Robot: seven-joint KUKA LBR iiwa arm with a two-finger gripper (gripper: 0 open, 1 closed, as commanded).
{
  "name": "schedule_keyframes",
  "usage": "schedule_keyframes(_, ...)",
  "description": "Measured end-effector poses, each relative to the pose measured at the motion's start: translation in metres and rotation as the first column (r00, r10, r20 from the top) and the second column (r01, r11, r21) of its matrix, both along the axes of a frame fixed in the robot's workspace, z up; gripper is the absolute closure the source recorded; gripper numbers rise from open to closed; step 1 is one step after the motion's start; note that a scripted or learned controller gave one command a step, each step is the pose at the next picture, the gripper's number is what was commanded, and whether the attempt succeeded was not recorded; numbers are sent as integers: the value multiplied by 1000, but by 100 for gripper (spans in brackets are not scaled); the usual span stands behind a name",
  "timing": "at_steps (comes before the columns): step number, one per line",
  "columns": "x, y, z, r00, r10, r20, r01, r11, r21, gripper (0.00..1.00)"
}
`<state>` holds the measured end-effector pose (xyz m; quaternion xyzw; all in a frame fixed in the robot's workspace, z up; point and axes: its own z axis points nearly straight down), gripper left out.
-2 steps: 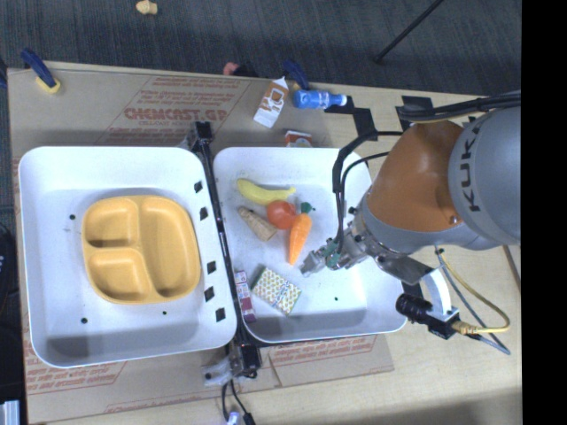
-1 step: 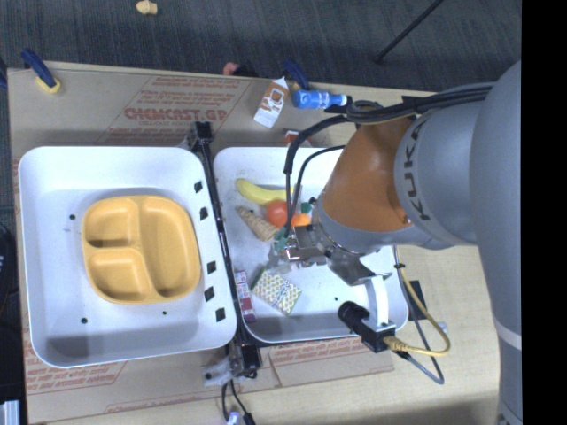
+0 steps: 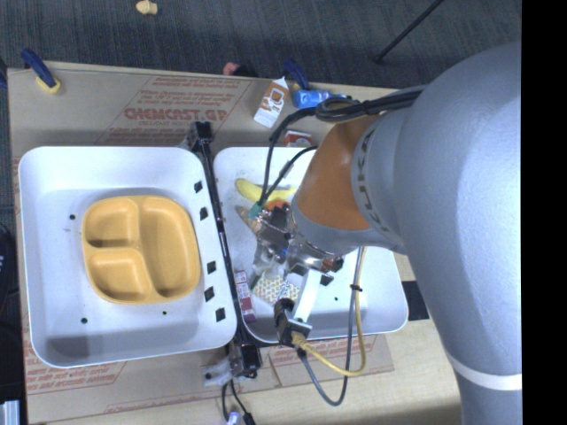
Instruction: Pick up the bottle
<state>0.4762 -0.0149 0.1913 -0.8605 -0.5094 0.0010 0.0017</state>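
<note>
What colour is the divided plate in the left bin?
Yellow; the divided plate shows plainly in the camera view.

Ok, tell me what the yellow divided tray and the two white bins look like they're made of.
Yellow tray: probably moulded plastic, matte, with soft rounded compartment walls. Left bin and right bin: likely thin formed plastic, smooth, slightly glossy, with rounded corners.

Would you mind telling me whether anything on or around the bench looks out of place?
A small yellow scrap lies on the dark floor beyond the bench, away from both bins. A small carton also sits on the cardboard outside the right bin.
</note>
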Motion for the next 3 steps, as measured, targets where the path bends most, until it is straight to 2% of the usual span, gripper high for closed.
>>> schedule_keyframes(1, -1, 35, 0, 991, 135, -4, -135, 991, 1, 100)
schedule_keyframes(2, -1, 62, 0, 847, 532, -3, -532, 847, 3, 100)
schedule_keyframes(3, 1, 26, 127, 683, 730, 3, -730, 683, -2, 100)
